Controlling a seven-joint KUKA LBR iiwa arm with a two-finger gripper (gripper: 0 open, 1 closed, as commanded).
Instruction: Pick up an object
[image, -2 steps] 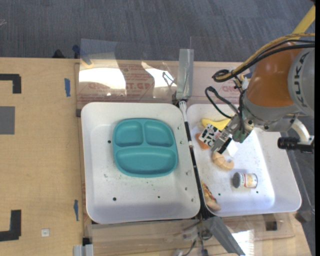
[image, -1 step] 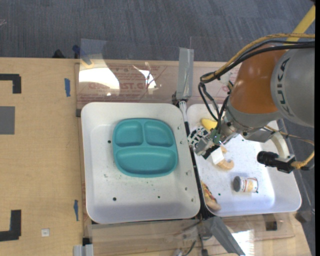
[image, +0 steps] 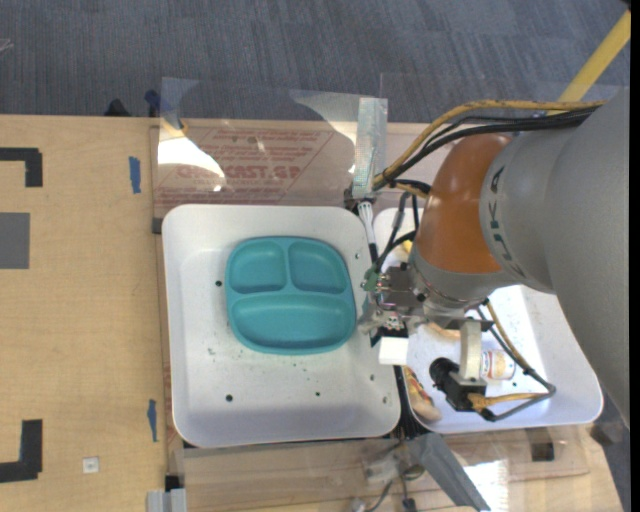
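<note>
Two bins sit side by side on the bench (image: 80, 300), and much of the right bin (image: 570, 372) is hidden under the arm (image: 550, 190), whose grey bulk and orange band (image: 455, 215) cover its far edge and middle, leaving its near edge and near right corner bare. The gripper (image: 388, 318) hangs low over the wall the bins share. It is seen from above through its own housing, so I cannot tell whether it is wide or narrow, or whether it holds anything. Toward the right bin's near edge lies a small pale bottle (image: 495, 363) with an orange label, partly covered by the wrist and hard to make out. At that bin's near left corner a tan thing (image: 425, 402) peeps out, too cut off to name. In the left bin (image: 190, 300) a teal plate (image: 290, 295) with three compartments lies flat, toward the far right corner. Its right rim is just beside the gripper, but whether they touch I cannot tell. Dark specks (image: 300, 365) dot the floor by the plate's near rim. Beyond the bins' far edges a clear sheet (image: 250, 165) lies on the bench, catching glare. Blue tape (image: 134, 173) sits beside its left edge, and black marks (image: 25, 165) line the bench's left edge.
</note>
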